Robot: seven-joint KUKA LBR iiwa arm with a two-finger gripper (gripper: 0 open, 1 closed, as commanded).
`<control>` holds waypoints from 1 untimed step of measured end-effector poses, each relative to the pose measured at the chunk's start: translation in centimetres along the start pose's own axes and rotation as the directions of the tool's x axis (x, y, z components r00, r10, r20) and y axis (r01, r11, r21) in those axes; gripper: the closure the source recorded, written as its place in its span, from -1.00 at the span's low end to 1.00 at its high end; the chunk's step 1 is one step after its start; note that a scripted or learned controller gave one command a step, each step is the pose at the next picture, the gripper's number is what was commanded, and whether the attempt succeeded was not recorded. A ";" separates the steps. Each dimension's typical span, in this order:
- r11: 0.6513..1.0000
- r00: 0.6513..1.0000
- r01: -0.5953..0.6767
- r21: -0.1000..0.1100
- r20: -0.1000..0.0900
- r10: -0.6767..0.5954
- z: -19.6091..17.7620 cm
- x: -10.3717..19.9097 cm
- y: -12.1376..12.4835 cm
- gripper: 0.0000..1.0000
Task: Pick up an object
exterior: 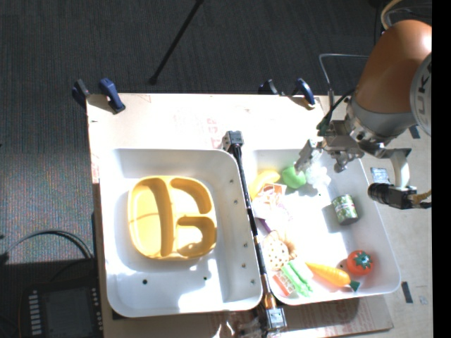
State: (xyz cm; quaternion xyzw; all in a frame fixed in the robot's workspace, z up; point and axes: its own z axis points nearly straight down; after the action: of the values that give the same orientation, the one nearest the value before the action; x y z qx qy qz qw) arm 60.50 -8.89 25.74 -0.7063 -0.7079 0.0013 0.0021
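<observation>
Toy tomato [360, 261] and carrot [328, 274] nearest, green can [344, 208] beyond. Farther, pincer [310, 162] just beside green toy [294, 176]; clenched or released, cannot tell. Best lowered squarely over that toy, probably soft, before closing.

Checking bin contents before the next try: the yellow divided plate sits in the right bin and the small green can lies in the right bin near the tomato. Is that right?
Not quite. The camera view shows the yellow divided plate in the left bin, alone there. The rest holds: the small green can lies in the right bin, with the tomato just below it.
</observation>
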 end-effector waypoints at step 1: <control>1.000 1.000 -0.003 -0.001 0.000 0.003 15.1 -2.7 1.1 -1.00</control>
State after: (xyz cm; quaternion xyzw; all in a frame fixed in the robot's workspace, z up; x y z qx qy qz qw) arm 61.55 -11.53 10.60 -0.7073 -0.7069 0.0008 0.0018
